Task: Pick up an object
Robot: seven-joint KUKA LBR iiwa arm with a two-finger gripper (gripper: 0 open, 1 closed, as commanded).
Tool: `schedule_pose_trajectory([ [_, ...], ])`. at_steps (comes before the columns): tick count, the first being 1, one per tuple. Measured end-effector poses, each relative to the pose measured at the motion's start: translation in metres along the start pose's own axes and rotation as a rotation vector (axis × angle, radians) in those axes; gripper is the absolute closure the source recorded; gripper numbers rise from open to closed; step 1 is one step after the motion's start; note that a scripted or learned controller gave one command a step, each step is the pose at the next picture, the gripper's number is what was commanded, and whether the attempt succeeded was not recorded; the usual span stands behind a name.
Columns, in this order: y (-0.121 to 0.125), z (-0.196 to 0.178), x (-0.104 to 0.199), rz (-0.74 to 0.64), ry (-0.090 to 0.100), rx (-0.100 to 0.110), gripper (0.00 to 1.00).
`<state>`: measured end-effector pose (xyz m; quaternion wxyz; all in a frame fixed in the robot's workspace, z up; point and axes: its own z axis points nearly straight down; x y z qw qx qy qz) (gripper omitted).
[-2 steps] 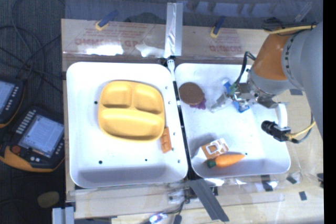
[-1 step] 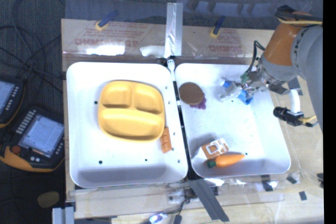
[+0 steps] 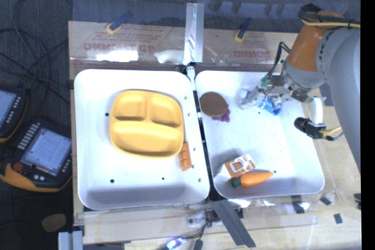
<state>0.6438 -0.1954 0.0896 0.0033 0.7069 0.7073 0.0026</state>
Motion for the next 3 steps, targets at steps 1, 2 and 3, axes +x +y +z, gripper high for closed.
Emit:
schedule_pose_trajectory([
  [1,0.0,-0.01,-0.001,-0.002,-0.004,0.003,1.0],
  [2,-0.032,-0.002,0.007,-0.066,-0.007,-0.002,1.0],
  [3,-0.042,-0.1,0.054,0.097,0.0,0.01,1.0],
])
